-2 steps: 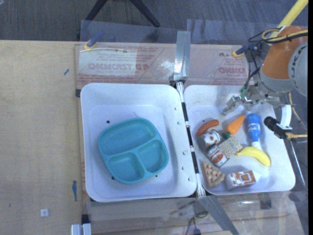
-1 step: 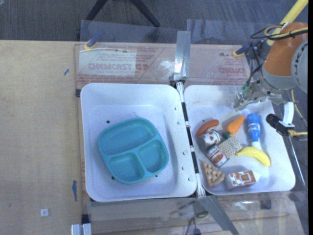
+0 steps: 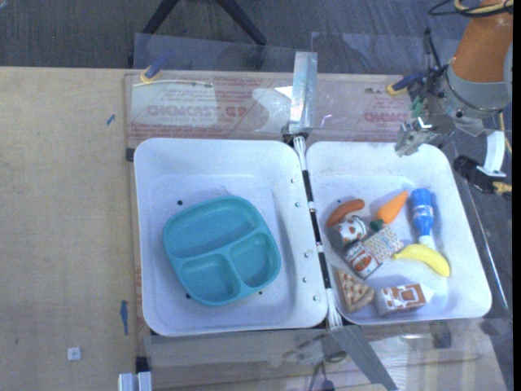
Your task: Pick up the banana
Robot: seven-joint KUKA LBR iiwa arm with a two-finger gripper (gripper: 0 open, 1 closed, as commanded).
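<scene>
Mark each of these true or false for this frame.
1. The banana lies in the right bin. True.
2. The teal tray sits in the right bin. False: it is in the left bin.
3. The pincer holds the banana. False: it hangs over the right bin's far corner, apart from it.
4. A blue bottle lies just beyond the banana. True.
5. The carrot rests on the tray. False: it is in the right bin.
</scene>
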